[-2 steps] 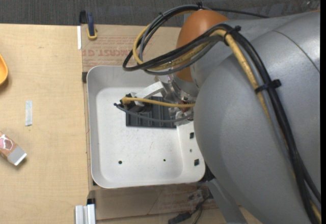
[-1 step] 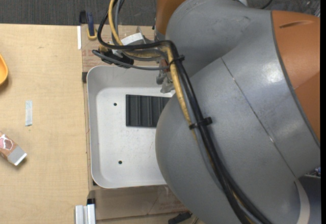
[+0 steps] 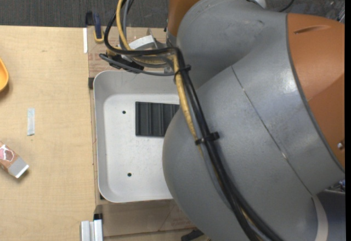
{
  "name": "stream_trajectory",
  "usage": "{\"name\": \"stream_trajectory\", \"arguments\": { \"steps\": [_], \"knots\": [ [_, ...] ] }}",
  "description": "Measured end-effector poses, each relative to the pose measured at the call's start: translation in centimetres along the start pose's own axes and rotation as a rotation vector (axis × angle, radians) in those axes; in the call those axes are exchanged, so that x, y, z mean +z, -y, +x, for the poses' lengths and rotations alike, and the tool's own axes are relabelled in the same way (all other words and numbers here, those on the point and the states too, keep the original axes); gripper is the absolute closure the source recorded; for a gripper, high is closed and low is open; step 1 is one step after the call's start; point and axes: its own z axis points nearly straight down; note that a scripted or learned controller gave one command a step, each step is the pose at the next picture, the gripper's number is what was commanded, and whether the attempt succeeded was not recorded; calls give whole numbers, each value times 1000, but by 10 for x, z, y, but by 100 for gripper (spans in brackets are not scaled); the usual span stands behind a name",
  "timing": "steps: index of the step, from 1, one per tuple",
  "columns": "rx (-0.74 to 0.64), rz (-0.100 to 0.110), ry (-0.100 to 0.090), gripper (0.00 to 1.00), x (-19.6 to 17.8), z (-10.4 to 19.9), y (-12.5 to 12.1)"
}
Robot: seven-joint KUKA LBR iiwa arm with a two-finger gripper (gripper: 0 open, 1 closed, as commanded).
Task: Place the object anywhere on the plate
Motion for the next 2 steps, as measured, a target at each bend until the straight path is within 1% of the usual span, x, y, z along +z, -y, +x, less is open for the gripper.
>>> {"name": "stream_trajectory", "arguments": {
  "steps": [1, 2],
  "knots": [
    [-241, 0, 1, 0, -28, -49, 55],
    [-238, -2, 3, 100, -36, -49, 52]
  ]
}}
